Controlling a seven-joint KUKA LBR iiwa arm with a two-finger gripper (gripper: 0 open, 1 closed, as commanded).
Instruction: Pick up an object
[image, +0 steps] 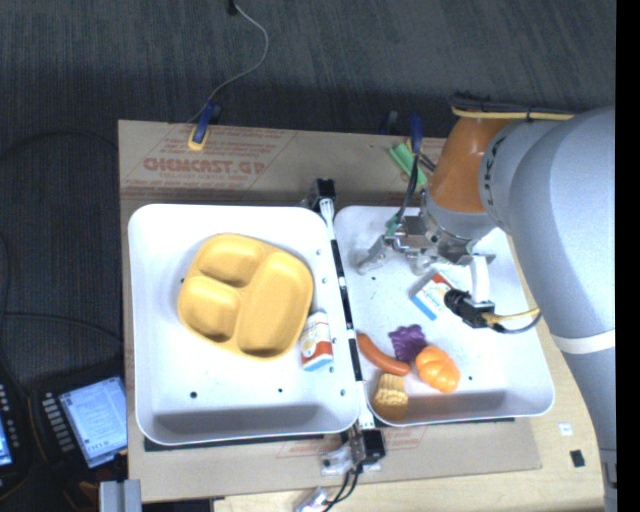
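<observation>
My gripper (402, 260) hangs over the back of the right bin (520, 400), open, its two metal fingers (371, 256) spread with nothing between them. Just in front of it, to the right, lies a small white card with blue and red marks (430, 298). Nearer the front of that bin are a red-orange sausage (380, 352), a purple grape bunch (406, 340), an orange pepper (437, 368) and a yellow corn piece (391, 397). The left bin (160, 400) holds a big yellow bread-shaped thing (245, 293) and a small white and red bottle (316, 341).
The grey arm with its orange band (465, 170) comes in from the right over the right bin's back corner. A black divider rail (342, 290) runs between the bins. Bare white floor shows in the right bin's back left and in the left bin's front.
</observation>
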